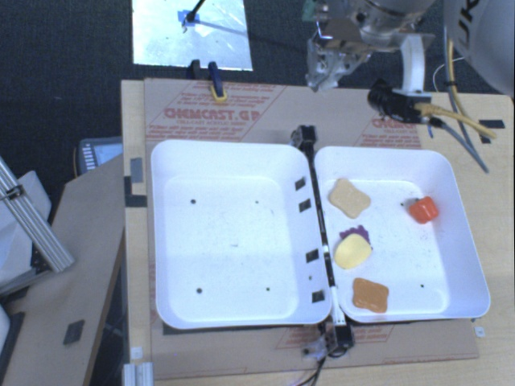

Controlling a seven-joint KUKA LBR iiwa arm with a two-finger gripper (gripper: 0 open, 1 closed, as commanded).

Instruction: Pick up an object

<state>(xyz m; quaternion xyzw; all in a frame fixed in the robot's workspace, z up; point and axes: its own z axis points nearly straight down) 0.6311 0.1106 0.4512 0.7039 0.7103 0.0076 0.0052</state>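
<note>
Two shallow white bins sit side by side on a wooden bench, joined along a dark strip with black clips. The left bin [225, 232] has bare white floor with a few small dark dots. The right bin [451, 240] holds four small things. A tan bread-shaped piece [350, 198] lies near the bin's upper left, close to the dividing strip. Below it is a pale yellow lump [352, 252], which rests on or against a small purple piece [356, 233] that peeks out at its upper edge. At the lower left of this bin lies an orange-brown toast-shaped piece [370, 294]. An orange-red piece [423, 209] with a dark green end sits apart from the others, towards the bin's right side.

The gripper [326, 75] hangs above the far edge of the bench, beyond the bins and roughly above the line of the divider. All four things lie well apart from it, down in the right bin; the bread-shaped piece is the nearest. Nothing shows between the fingers, and they look close together, though the blur there makes that unsure.

The arm [402, 6] enters from the top right, its metal wrist pointing down and slightly left. Cables [459, 119] trail from it across the bench's right rear corner.
</note>
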